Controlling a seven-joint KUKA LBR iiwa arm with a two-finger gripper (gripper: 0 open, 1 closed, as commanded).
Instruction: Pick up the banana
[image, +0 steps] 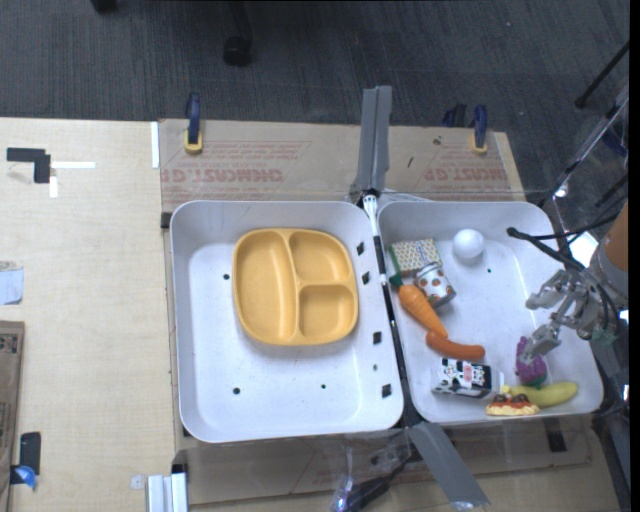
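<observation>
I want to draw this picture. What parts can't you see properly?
- Gripper: small and blurry in the camera view, so its fingers can't be read.
- Arm: cut off by the right edge.
- Banana: its left end is covered by the pizza toy.
- Purple toy: too small to name.
</observation>
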